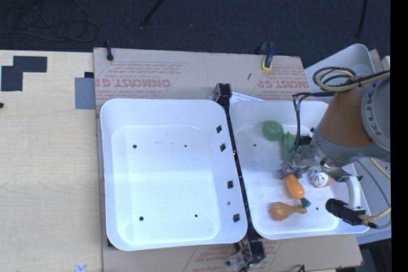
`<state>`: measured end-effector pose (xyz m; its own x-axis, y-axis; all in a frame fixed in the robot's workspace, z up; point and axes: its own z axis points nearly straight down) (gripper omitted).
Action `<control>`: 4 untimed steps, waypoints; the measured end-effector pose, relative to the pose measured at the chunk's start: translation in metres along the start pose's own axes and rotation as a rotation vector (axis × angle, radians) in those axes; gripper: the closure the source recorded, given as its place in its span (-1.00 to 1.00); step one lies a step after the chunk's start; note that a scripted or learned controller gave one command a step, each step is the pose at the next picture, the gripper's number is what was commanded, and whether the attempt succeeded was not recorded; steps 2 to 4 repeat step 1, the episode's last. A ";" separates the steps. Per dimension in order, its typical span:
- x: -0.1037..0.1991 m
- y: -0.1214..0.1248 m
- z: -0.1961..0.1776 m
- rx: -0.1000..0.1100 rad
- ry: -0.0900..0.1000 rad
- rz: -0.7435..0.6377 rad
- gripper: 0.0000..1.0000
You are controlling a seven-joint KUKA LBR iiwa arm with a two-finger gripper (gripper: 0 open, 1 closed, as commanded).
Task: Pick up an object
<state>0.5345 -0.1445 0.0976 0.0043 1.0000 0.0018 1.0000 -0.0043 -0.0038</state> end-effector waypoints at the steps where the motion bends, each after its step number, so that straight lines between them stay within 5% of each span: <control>1: 0.104 -0.025 -0.095 -0.007 0.003 -0.014 1.00; 4: 0.104 -0.025 -0.095 -0.007 0.003 -0.014 1.00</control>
